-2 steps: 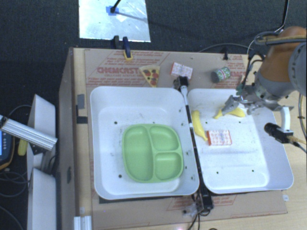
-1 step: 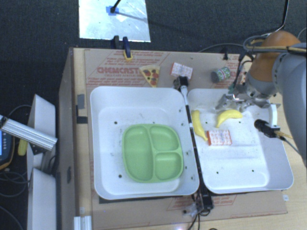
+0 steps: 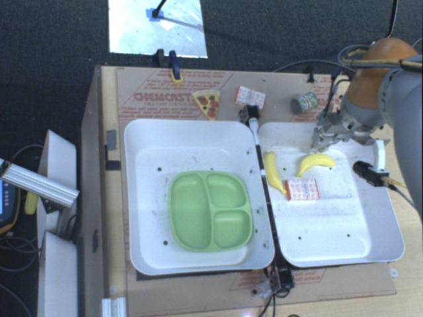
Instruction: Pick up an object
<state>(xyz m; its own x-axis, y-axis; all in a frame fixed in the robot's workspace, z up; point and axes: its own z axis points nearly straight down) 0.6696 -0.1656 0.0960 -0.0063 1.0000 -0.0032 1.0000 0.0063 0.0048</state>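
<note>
In the camera view, the gripper point(image 3: 325, 137) hung low over the far part of the right bin point(image 3: 370, 243), at the end of the grey arm that came in from the right. Whether it was wide, narrow or holding anything could not be told from this slant; nothing showed clearly in its grasp.

Just in front of it, toward the camera and slightly left, lay a curved banana point(image 3: 315, 162), its long axis running roughly left to right across the bin, its right end the higher in the picture. That banana was the nearest thing to the gripper, near enough that whether the two touched could not be settled.

A second, straighter banana point(image 3: 273, 171) lay farther left against the bin's left wall, its long axis running nearly front to back. A small red and white packet point(image 3: 302, 190) sat just beside its near end.

The left bin point(image 3: 145, 144) carried a green divided plate point(image 3: 211, 211), well apart from the gripper.
</note>
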